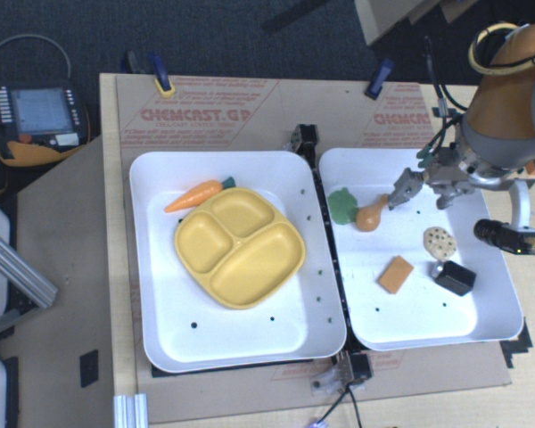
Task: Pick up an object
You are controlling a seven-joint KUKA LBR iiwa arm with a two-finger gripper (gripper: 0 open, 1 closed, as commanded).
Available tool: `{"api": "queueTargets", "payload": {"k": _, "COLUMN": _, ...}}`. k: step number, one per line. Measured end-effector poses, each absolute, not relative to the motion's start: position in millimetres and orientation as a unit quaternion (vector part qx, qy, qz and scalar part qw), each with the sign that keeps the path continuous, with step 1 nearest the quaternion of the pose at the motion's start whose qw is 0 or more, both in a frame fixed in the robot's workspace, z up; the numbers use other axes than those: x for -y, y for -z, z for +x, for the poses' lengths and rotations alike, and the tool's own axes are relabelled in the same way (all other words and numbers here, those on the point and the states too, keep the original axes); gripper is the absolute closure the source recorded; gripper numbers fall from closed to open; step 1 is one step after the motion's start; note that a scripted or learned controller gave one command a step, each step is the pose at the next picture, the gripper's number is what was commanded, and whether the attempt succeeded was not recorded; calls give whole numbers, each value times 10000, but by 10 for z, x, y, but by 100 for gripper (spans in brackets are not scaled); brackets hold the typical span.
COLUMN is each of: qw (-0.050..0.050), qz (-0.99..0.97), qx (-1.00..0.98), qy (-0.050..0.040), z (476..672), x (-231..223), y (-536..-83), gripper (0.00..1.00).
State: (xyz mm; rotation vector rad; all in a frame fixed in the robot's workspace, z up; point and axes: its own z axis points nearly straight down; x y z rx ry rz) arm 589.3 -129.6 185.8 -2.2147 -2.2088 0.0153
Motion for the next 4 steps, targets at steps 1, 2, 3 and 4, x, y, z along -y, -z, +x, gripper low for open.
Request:
{"api": "queueTargets", "payload": {"k": 1, "qw": 7, "qz": -7070, "qx": 7073, "qy": -2, "z": 5926, "x": 1292, "y": -1945, "gripper": 0}}
{"api": "queueTargets", "payload": {"k": 2, "qw": 29, "qz": -7073, "qx": 7069, "qy": -19, "z": 6001, "x": 1331, "y": -1372, "gripper": 0}}
{"api": "queueTargets", "payload": {"k": 3, "qw": -49, "qz": -7066, "qx": 7076, "qy": 43, "z": 6050, "x": 1335, "y": -1063, "gripper": 0}}
{"api": "queueTargets", "payload": {"k": 4, "qw": -47, "qz": -7072, "qx": 7070, "qy": 26, "z": 6038, "x": 1341, "y": -1125, "gripper": 100}}
